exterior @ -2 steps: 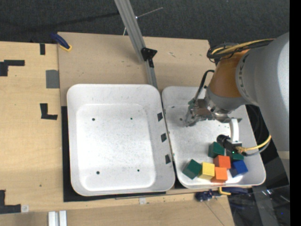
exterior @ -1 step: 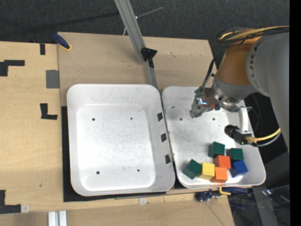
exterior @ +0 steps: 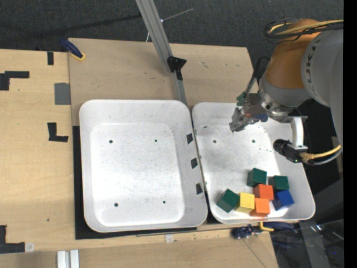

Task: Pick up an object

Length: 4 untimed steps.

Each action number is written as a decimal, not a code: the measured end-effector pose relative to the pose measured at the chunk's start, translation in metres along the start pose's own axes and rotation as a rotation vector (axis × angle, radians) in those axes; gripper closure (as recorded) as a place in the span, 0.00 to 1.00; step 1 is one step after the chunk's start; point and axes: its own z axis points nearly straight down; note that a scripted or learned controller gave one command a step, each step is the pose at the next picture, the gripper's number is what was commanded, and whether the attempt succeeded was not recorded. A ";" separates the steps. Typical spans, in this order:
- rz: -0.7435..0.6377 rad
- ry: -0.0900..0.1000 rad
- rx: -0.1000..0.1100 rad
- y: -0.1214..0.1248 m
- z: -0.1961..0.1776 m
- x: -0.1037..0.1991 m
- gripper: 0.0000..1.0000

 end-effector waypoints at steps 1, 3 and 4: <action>0.000 0.000 0.000 0.004 -0.043 0.004 1.00; -0.003 0.000 0.006 0.022 -0.066 0.046 1.00; -0.004 0.000 0.005 0.031 -0.062 0.099 1.00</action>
